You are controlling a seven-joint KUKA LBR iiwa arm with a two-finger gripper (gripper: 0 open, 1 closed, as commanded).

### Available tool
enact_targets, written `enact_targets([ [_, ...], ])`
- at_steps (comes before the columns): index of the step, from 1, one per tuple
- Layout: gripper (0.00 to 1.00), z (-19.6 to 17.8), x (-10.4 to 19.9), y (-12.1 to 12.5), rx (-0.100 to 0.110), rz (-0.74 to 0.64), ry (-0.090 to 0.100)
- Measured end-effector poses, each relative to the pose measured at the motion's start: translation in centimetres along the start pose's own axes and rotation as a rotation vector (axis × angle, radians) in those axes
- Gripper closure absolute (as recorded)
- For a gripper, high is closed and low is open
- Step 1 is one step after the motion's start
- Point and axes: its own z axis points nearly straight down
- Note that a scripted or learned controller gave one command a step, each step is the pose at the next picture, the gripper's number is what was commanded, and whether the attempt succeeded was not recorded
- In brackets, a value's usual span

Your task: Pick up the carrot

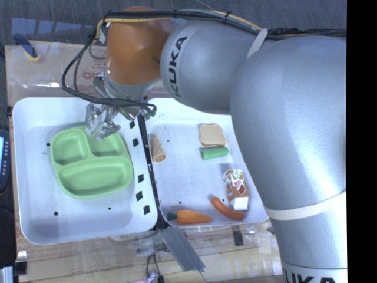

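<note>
The claw (101,124) hangs over the green plate (91,163) – its state I cannot tell – well apart from the carrot (191,217).

One fixed camera looks down on the tabletop (53,58) from above, at a slant rather than straight overhead. Its frame takes in both white bins side by side: the left bin (29,175) on the left half, the right bin (188,181) toward the middle. The divider between them runs nearly top to bottom. The arm (283,111) enters from the right and sits much nearer the lens than the bins, so its grey body covers much of the right and upper frame. The far tabletop edge lies along the top, the near edge along the bottom.
</note>
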Motion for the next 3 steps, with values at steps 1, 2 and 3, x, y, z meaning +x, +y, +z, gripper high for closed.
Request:
enact_targets([
  [1, 1.00, -10.1, -6.3, 6.9, 0.005, 0.079, -0.015],
  [2, 1.00, -7.8, -6.5, 7.2, 0.001, -0.333, 0.000],
  [3, 1.00, -1.5, -4.0, 7.6, 0.000, -0.020, 0.001],
])
